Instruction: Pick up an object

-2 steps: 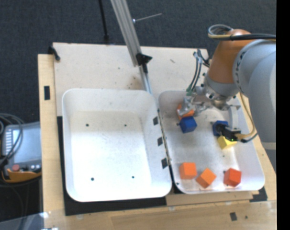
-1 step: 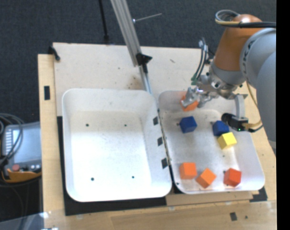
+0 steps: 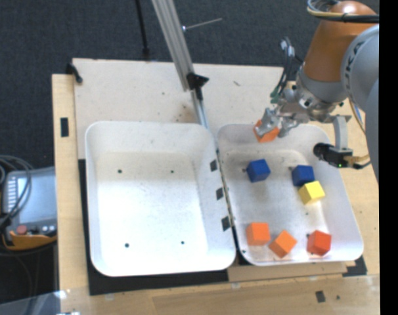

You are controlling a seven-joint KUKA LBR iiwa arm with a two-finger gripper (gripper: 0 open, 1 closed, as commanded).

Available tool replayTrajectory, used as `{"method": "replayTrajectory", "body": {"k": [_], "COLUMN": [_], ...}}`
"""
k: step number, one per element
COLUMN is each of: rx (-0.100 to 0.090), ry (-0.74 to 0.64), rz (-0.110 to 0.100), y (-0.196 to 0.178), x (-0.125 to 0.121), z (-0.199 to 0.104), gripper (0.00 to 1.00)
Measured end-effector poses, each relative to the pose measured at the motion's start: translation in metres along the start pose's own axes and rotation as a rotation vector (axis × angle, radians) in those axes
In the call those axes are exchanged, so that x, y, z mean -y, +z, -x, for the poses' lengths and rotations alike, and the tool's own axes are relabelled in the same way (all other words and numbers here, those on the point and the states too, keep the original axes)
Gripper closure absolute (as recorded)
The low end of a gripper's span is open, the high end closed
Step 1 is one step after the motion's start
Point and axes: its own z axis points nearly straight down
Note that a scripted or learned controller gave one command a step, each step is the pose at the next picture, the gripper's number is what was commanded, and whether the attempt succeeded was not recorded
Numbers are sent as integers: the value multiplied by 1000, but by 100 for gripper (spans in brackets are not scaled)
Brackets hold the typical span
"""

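Observation:
My gripper (image 3: 267, 128) hangs over the far edge of the right bin (image 3: 347, 195), shut on an orange block (image 3: 266, 134) that is lifted above the bin floor. Loose in the right bin lie a blue block (image 3: 257, 170) near the middle, a second blue block (image 3: 303, 174) to its right, and a yellow block (image 3: 312, 192) just below that. Along the near edge sit an orange block (image 3: 257, 233), another orange block (image 3: 283, 243), and a red block (image 3: 318, 242).
The left bin (image 3: 94, 176) stands beside the right one, with a row of black clips along the shared wall. A slanted metal rail (image 3: 176, 41) rises from the back of the bench to a black clamp near the bins' far corners.

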Motion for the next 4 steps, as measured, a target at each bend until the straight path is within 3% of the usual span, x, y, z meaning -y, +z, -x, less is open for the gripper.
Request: {"method": "replayTrajectory", "body": {"k": [1,3,4], "rx": [-1,-2,-3], "ry": [-4,-1,-2], "rz": [-3,-8,-7], "y": [-18,-7,-19], "x": [-1,39,54], "z": [1,-102,-150], "gripper": [100,100,100]}}
